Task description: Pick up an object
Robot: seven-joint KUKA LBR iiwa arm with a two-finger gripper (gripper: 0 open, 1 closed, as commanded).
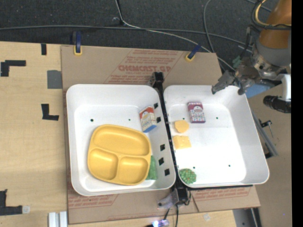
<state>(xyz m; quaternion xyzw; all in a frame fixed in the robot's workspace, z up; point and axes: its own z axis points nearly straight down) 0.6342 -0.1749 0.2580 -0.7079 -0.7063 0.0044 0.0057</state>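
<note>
My gripper (230,86) hangs above the back right corner of the right bin (246,141), open, its two dark fingers spread with nothing between them. In that bin lie a small maroon carton (196,112), a round yellow piece (182,126), a square yellow piece (182,142) and a green knobbly item (188,175), all along the bin's left side and well left of the gripper. The left bin (80,108) holds a yellow divided tray (119,153), a small white, red and blue carton (148,119) and a green item (152,169) tucked by the tray's right edge.
The two bins sit side by side on a brown cardboard sheet (118,65), joined by a black clip strip (162,122). Cables (142,27) run across the dark backdrop behind. The arm's orange band (279,13) is at the upper right.
</note>
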